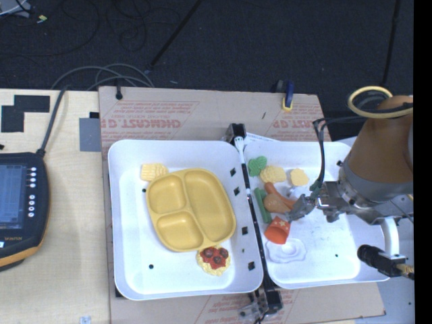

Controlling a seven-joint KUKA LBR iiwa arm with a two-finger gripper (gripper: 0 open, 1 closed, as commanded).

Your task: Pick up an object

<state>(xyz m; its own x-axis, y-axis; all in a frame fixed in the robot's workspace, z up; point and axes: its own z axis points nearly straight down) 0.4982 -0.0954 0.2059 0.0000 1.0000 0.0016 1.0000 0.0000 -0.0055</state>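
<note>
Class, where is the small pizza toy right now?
The pizza toy lies in the left bin, near its front edge, just below the yellow divided tray.

**Toy food heaped at the right bin's left side**

A small pile sits against the right bin's left wall: a green leafy piece, a pale yellow ridged piece, a yellow round one, an orange-brown drumstick shape, a red piece, and a flat white piece nearest the camera.
</note>
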